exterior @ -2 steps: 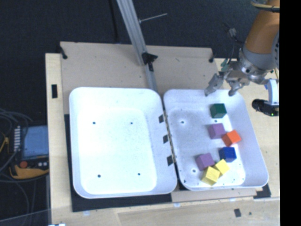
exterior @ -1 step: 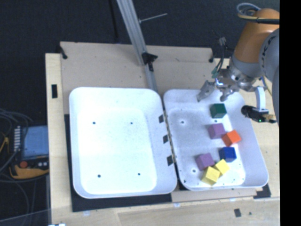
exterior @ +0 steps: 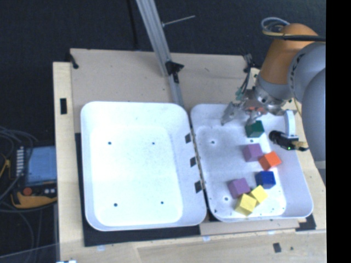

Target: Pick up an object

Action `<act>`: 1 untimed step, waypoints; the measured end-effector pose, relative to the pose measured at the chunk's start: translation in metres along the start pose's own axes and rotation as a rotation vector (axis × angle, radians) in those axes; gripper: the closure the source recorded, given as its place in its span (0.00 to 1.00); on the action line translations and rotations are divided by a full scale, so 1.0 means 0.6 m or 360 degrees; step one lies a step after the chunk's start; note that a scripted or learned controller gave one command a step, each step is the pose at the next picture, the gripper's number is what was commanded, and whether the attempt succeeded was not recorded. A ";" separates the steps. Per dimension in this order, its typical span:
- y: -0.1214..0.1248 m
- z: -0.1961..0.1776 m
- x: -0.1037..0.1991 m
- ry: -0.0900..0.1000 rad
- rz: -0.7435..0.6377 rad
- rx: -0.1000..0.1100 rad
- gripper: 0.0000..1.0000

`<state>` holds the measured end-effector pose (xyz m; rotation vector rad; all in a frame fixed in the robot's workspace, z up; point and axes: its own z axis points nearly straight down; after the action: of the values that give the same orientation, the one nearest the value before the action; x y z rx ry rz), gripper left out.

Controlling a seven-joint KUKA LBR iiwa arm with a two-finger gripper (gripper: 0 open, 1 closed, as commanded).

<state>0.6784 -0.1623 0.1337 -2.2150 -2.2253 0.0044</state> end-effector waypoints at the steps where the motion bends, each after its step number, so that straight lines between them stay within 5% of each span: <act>1: 0.002 -0.025 -0.003 -0.0005 -0.0001 -0.0010 1.00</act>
<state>0.6796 -0.1640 0.1487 -2.2188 -2.2311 0.0010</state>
